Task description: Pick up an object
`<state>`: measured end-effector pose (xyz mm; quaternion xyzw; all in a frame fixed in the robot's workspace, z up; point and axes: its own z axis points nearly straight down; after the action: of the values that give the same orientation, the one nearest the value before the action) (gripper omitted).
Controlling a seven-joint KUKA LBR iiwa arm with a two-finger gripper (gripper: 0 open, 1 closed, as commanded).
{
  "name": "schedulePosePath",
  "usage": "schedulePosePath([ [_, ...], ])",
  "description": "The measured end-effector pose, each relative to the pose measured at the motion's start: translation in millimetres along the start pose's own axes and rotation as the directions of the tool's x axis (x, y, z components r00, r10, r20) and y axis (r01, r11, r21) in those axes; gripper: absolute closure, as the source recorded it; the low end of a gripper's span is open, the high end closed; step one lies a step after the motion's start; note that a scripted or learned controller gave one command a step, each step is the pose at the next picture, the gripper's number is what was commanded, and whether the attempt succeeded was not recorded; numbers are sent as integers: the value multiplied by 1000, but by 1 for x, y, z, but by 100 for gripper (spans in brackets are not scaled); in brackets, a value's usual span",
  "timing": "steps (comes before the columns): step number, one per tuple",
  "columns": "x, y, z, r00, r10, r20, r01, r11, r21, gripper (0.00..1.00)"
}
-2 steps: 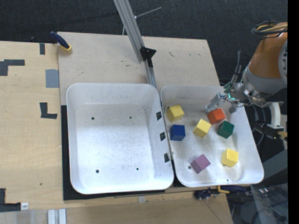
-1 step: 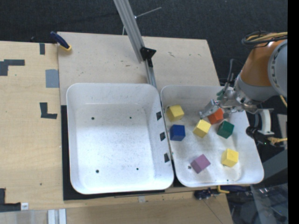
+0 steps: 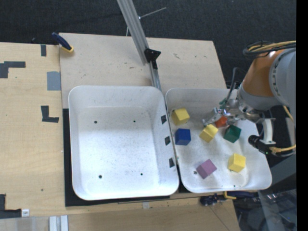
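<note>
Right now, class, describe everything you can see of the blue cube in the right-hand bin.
The blue cube is a small, solid-looking block with a matte, deep blue surface and crisp edges. It sits flat on the floor of the right bin, close to the bin's left wall. A yellow cube lies just behind it, apart from it. Nothing touches it besides the bin floor; the pincer is off to its right.

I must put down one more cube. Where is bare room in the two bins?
The left white bin offers bare floor wall to wall. In the right white bin, cubes crowd around the gripper; a bare strip lies below the small blue cube.
</note>
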<state>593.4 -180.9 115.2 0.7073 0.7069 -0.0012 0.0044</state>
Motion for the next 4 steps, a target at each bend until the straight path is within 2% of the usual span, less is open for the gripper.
schedulePosePath([
  [1, -1, 4, 0, 1000, -1, 1, 1, 1000, -13, 0],
  [2, -1, 3, -8, 1000, -1, 1, 1, 1000, -8, 100],
  [3, -3, 11, -52, 1000, -2, -7, 2, 1000, 1, 100],
  [4, -4, 7, -115, 1000, -2, -6, 2, 1000, -1, 100],
])
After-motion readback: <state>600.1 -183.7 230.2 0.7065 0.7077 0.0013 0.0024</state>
